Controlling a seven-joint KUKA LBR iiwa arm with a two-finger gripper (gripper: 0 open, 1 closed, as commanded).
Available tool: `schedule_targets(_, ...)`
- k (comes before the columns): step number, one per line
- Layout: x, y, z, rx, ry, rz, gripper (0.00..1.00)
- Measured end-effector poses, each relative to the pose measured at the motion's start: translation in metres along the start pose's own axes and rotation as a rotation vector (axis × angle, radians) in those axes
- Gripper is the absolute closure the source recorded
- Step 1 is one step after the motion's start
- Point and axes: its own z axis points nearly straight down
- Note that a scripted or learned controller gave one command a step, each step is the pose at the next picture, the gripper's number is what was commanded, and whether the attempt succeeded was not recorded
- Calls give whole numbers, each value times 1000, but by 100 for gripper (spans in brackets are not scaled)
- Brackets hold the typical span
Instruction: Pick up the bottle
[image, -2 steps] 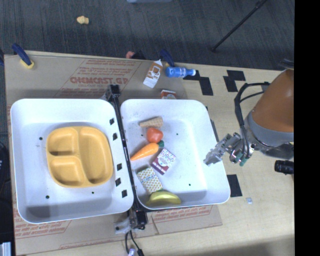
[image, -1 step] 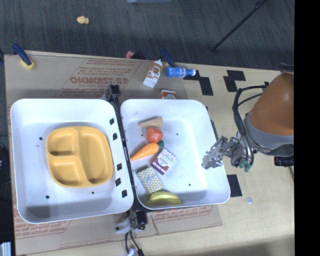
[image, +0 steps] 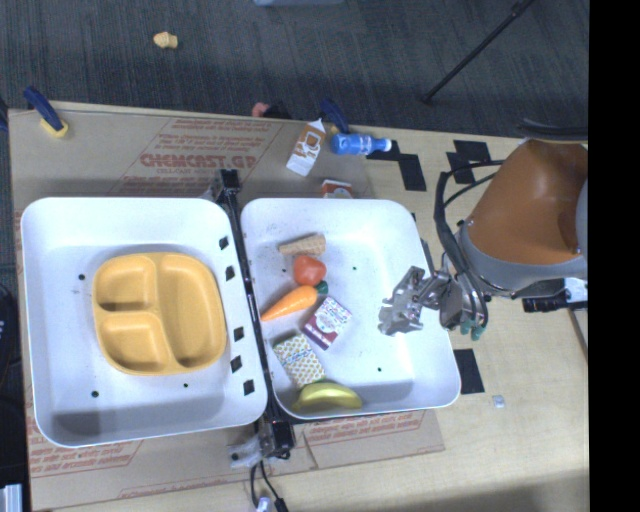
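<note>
The bottle (image: 357, 145) is small and blue with a pale cap. It lies on its side on the cardboard beyond the right bin's far edge, outside both bins. My gripper (image: 404, 308) hangs over the right part of the right bin (image: 390, 225), well short of the bottle and nearer the camera. The grey arm with its orange band (image: 525, 205) comes in from the right. Nothing shows in the gripper.
The right bin holds a cracker (image: 302, 244), a tomato (image: 309, 269), a carrot (image: 290, 302), a small carton (image: 327, 322), a checkered packet (image: 298, 360) and a yellow-green fruit (image: 325, 397). A yellow divided plate (image: 160, 310) sits in the left bin. A carton (image: 305, 148) lies left of the bottle.
</note>
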Motion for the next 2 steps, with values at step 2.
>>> schedule_targets(2,-1,-38,-28,1,-4,-696,100)
